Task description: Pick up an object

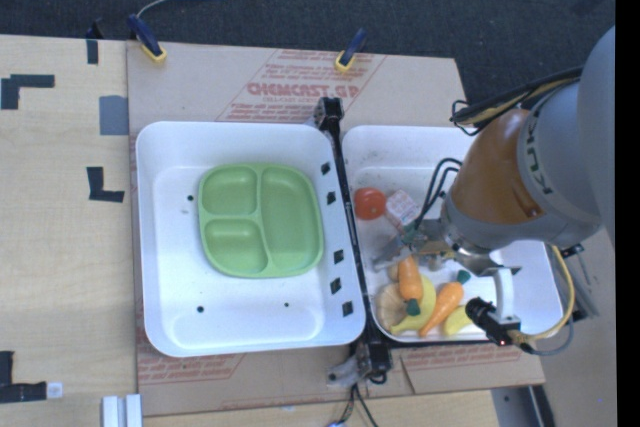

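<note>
Camera view from above: the right bin (372, 147) holds a red tomato (370, 203), two orange carrots (409, 277) (444, 305), a yellow banana (418, 312) and a clear wrapper (402, 207). The left bin (160, 245) holds a green divided plate (262, 220). The grey arm (520, 180) bends down over the right bin, its gripper (425, 245) just above the carrots; its opening I cannot tell. Both bins sit on the counter (60, 215), clamps (147, 37) behind.

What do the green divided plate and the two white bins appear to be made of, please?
The green divided plate looks like moulded plastic with a matte finish: uniform colour, soft rounded compartment ridges. The left bin and right bin look like thin formed plastic, smooth and slightly glossy, with rounded corners and bright reflections; painted metal cannot be ruled out.
</note>
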Tool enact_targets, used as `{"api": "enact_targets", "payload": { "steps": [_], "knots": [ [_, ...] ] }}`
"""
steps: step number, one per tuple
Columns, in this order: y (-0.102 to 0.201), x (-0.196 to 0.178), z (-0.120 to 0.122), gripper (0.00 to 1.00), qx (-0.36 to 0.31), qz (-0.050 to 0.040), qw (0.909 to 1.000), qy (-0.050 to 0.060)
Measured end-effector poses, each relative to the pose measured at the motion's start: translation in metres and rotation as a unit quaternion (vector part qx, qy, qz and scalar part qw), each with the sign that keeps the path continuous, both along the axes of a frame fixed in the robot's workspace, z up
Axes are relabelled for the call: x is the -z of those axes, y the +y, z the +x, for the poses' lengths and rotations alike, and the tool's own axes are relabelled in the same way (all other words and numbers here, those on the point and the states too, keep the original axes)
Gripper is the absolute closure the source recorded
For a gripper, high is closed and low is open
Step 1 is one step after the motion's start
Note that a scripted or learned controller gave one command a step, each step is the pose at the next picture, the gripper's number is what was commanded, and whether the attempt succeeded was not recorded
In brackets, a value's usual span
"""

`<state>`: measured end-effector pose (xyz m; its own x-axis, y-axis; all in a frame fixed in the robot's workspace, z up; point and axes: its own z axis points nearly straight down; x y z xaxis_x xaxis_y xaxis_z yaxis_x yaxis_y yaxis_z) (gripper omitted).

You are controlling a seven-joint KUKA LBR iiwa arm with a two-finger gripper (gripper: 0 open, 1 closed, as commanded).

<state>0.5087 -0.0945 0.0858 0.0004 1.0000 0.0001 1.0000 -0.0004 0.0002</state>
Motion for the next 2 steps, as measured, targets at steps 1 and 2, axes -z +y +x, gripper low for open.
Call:
{"api": "enact_targets", "payload": {
  "steps": [1,2],
  "knots": [
    [-0.001,-0.009,0.000,1.00,0.001,-0.0013,1.0000,-0.001],
    [0.079,-0.098,0.021,1.00,-0.001,0.0003,1.0000,0.000]
  ]
}}
